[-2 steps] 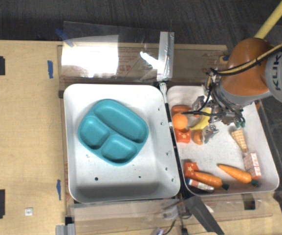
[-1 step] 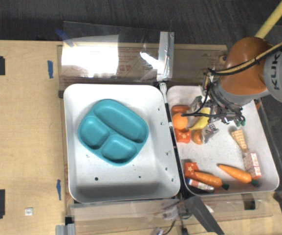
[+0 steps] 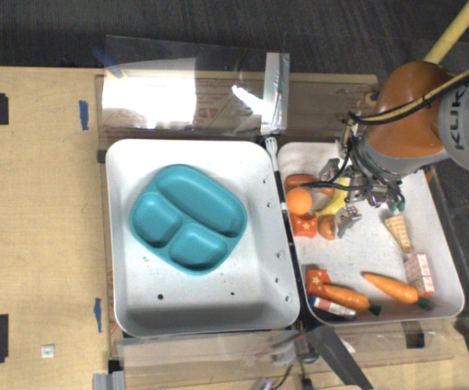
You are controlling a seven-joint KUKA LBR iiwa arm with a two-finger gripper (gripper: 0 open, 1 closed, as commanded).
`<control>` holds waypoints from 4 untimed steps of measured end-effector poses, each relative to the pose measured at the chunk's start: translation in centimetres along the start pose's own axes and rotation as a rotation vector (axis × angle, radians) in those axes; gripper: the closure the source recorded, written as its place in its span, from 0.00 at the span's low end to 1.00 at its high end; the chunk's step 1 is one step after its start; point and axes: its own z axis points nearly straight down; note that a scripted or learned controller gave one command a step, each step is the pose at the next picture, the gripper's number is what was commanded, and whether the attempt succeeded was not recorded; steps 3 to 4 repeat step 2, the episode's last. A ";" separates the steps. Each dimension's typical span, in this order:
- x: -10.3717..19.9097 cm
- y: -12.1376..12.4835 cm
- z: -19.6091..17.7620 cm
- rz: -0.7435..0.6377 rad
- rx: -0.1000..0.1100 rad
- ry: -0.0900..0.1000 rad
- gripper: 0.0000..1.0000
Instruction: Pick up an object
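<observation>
Gripper (image 3: 349,215) low in right bin (image 3: 441,254), fingers' state impossible to tell; banana (image 3: 332,203) just left, touching or nearly, beside orange (image 3: 298,201).

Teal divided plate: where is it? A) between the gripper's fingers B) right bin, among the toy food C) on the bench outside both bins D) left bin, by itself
D: the teal divided plate lies flat inside the left bin, while the carrot and other toy food sit in the right bin.
</observation>
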 end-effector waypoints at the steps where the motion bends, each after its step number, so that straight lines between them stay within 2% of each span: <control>1: 0.1 0.2 0.0 -0.100 -0.002 -0.007 0.00; 2: 2.0 0.1 0.1 -0.019 -0.003 0.005 0.00; 4: 2.0 0.1 0.1 -0.019 -0.003 0.005 0.00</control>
